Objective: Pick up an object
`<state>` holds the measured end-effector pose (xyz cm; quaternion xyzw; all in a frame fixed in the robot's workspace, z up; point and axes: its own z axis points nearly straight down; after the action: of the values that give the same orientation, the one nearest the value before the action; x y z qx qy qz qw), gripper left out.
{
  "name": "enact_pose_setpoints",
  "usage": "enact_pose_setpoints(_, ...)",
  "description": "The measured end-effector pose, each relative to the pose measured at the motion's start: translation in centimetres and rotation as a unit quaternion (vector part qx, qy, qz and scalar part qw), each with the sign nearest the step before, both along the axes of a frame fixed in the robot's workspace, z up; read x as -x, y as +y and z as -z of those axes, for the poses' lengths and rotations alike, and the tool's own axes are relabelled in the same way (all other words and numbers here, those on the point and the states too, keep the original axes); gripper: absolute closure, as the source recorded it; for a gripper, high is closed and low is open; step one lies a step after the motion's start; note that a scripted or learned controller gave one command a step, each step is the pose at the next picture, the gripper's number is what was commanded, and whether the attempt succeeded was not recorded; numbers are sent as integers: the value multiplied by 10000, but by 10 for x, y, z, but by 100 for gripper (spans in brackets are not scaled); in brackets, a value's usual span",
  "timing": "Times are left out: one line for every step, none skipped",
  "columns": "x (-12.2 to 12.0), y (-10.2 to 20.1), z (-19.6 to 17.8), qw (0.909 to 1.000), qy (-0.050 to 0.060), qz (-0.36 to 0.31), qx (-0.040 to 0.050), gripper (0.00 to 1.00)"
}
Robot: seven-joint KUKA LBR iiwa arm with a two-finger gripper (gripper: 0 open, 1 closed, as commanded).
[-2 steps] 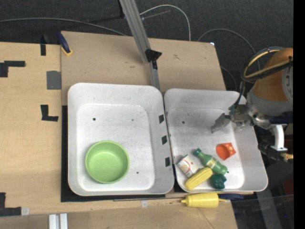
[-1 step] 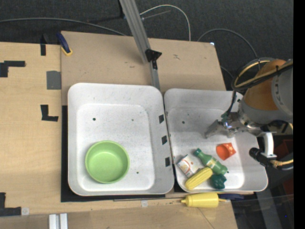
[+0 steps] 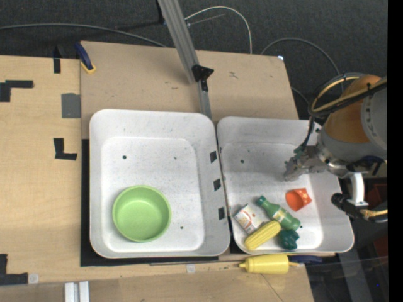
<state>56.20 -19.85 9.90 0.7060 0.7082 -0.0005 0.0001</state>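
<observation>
Hovering low over the right bin (image 3: 252, 131), gripper (image 3: 296, 167) just above the pile of objects.
Reaching in from the right, grey arm (image 3: 352, 128) with orange band bent over the bin's right side; cannot tell how far the gripper stands open, nothing visibly held. Lying just below it: orange piece (image 3: 298, 198), green bottle (image 3: 278, 212), yellow corn (image 3: 262, 234), small white can (image 3: 246, 218), dark green piece (image 3: 288, 239). Sitting in the left bin (image 3: 151, 121), green bowl (image 3: 141, 213). Resting on the counter (image 3: 38, 168) by the front edge, yellow bottle (image 3: 267, 264).
</observation>
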Motion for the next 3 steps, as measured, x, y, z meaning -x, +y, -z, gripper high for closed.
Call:
enact_pose_setpoints(-1,-3,-63,10000,-26,10,6,100)
enact_pose_setpoints(3,-1,-106,10000,-16,6,1,100)
enact_pose_setpoints(2,0,-121,10000,-6,8,-4,100)
